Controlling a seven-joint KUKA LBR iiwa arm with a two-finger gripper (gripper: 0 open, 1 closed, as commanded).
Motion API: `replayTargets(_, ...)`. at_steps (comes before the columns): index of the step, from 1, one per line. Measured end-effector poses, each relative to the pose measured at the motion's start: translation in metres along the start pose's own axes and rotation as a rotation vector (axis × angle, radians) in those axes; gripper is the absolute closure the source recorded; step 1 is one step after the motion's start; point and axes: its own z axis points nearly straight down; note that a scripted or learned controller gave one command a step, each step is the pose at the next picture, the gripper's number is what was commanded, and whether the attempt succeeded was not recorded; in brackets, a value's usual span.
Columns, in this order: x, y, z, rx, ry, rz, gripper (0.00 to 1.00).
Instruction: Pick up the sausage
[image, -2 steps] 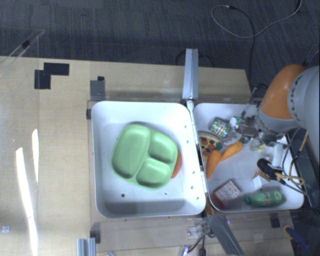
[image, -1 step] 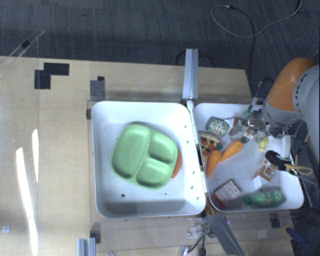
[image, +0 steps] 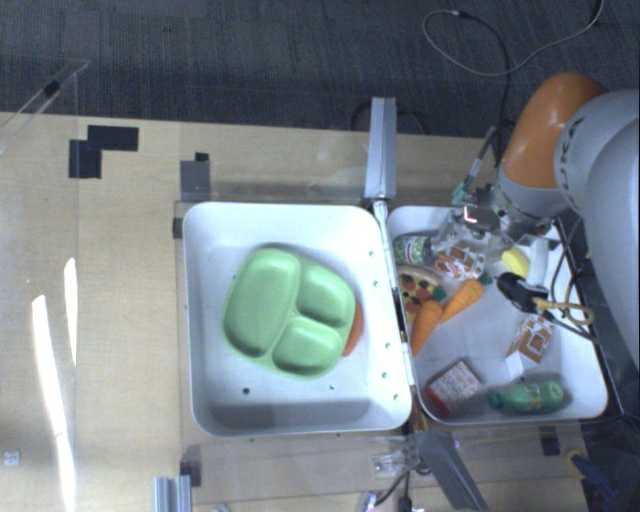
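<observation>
Peeking out from under a green tray, the likely sausage (image: 356, 326) is seen only as a thin orange-red sliver; too little is shown for its shape to be confirmed. It lies at about 4 o'clock on the rim of the green tray (image: 290, 310), which is divided into three rounded sections and set near the middle of the left bin (image: 210, 390).

Across the divider, at 3 o'clock from the sliver, an orange carrot (image: 445, 308) is laid at a slant along the 9 o'clock side of the right bin (image: 485, 345). Just beside the carrot, toward 10 o'clock, a flat patterned piece (image: 415, 288) is seen, and a green can (image: 415, 248) lies at 11 o'clock. A small box (image: 455, 381) is placed at 7 o'clock, a green bottle (image: 528, 397) on its side at 5 o'clock, and a small packet (image: 530, 342) toward 3 o'clock.

The gripper (image: 468, 232) is held at 12 o'clock over the right bin, well apart from the sliver, near a yellow piece (image: 514, 262). Whether it is released or clenched cannot be told. The grey arm (image: 590, 150) is seen at the view's 2 o'clock.
</observation>
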Motion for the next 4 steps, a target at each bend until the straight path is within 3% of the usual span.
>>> replayTargets(1,0.017,-0.026,-0.056,0.001,0.003,-0.179,0.0)
replayTargets(2,-0.003,-0.068,0.049,0.004,0.003,-0.048,0.0)
replayTargets(3,0.001,-0.013,0.058,0.02,0.0,0.33,0.0)
replayTargets(4,0.003,-0.01,0.046,0.004,0.002,0.323,1.0)
